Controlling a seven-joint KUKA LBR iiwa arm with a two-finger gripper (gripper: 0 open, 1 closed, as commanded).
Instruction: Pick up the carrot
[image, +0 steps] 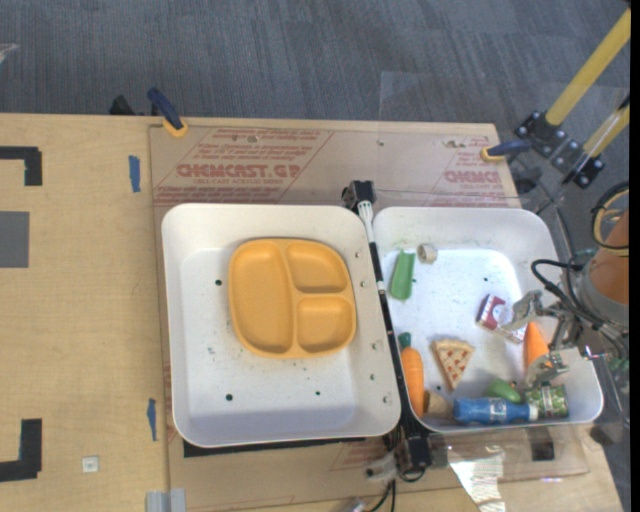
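Nearest, along the right bin's (470, 425) front wall, lie a blue bottle (487, 409) and a green can (546, 403), partly overlapping and hard to separate. Just behind, a carrot (412, 373) lies against the bin's left wall beside a pizza slice (453, 361). Farther right, the gripper (536, 342) straddles a second orange piece, apparently another carrot (535, 340), between its spread fingers; actual contact is unclear. Beyond, the left bin (190, 320) carries an orange divided plate (292, 296).
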